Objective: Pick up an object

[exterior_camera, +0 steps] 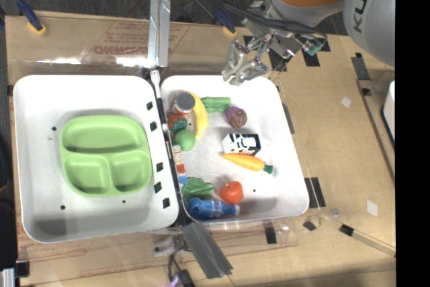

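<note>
Camera view, gripper point(240, 69): poised over the right bin's point(285, 144) far rim, fingers spread, nothing between them.
Nearest objects: green pepper point(216, 104), purple ball point(236, 117), banana point(199, 113).
Mid-bin: black-and-white carton point(241, 142) above toy carrot point(246, 162).
Near edge: tomato point(231, 192), blue bottle point(211, 210).
Left bin point(33, 144): green divided tray point(105, 154).

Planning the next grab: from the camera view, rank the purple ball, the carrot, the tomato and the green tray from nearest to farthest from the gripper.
1. Purple ball, upper part of the right bin, just below the gripper.
2. Carrot, mid right bin.
3. Tomato, near that bin's front edge.
4. Green tray, in the left bin; roughly as far as the tomato, too close to call.
</note>
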`<control>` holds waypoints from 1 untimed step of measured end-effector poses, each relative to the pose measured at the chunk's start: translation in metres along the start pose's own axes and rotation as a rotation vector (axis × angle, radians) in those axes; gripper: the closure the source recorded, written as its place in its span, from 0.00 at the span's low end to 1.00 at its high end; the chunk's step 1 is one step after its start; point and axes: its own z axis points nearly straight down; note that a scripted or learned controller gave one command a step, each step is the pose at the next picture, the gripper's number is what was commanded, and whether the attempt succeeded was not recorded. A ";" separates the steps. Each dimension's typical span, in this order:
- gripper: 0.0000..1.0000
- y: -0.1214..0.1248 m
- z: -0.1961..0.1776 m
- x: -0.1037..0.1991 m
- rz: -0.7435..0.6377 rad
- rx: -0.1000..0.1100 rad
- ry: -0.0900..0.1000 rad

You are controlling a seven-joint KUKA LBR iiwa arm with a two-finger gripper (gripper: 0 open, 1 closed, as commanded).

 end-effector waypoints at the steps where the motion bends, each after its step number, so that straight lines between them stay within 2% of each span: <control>1: 0.00 0.000 0.000 0.000 0.000 -0.001 0.000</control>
